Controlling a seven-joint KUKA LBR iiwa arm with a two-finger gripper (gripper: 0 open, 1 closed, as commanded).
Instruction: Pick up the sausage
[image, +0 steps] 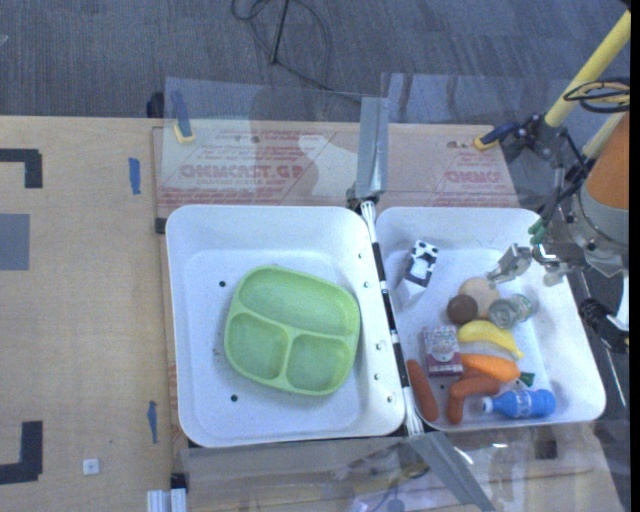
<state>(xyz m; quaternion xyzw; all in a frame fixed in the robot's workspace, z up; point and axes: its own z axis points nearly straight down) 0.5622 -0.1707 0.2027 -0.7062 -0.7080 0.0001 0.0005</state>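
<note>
Gripper (515, 262) hung open and empty over the right bin's (585, 345) far side; the sausage (423, 390) lay near the left wall. Approach stage, I judged: next, cross and descend.

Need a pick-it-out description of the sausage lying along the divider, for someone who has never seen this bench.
Look at the right-hand white bin, where the toy food is piled. Along its left wall, near the front corner, lies the sausage: a reddish-brown stick pointing lengthwise down the wall. A second sausage lies just right of it under the carrot, but that one is curved and touches the blue bottle.
</note>
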